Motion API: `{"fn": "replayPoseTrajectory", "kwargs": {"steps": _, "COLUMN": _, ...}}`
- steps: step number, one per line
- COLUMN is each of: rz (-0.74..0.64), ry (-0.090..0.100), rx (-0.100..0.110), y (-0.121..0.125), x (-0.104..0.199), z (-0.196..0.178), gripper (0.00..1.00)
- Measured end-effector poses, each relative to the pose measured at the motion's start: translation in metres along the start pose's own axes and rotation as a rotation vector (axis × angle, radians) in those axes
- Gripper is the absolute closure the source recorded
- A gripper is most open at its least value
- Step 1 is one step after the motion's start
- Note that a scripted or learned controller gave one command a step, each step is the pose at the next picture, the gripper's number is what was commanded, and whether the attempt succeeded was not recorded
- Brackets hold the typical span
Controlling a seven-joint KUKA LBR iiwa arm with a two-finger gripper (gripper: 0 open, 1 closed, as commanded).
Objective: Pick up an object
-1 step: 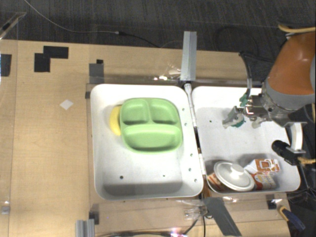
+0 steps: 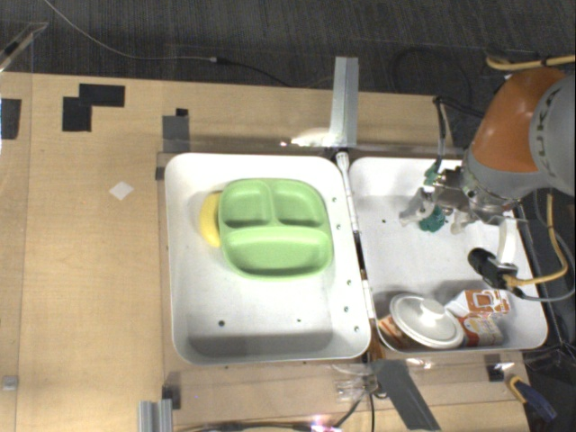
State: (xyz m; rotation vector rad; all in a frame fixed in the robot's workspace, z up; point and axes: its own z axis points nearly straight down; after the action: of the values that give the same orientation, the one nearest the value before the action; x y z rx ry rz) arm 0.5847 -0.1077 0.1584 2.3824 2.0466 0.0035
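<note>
- Your gripper hangs over the far part of the right bin, reaching in from the right; a small teal piece sits at its tip, and you cannot tell whether that is part of the tool or a held item.
- Whether the jaws stand apart or together cannot be told from this slant.
- The likely targets in this bin lie at its near edge: a tin, tipped so its round silver end faces up and left, and just to its right, touching or nearly so, a carton with an orange label.
- Both lie toward the near side from the gripper, well apart from it, with bare bin floor between.
- The tin's long axis seems to run left to right along the near wall; you would judge a grip across that axis the safer one.
- In the left bin a green tray lies over a yellow thing, far to the left of the tool.
</note>
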Motion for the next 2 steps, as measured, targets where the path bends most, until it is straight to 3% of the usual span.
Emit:
{"fn": "replayPoseTrajectory", "kwargs": {"steps": 1, "rz": 0.0, "ry": -0.002, "rx": -0.004, "y": 0.039, "x": -0.023, "z": 0.072, "gripper": 0.0}}
{"fn": "replayPoseTrajectory", "kwargs": {"steps": 2, "rz": -0.002, "ry": -0.001, "rx": -0.013, "y": 0.042, "x": -0.022, "z": 0.057, "gripper": 1.0}}
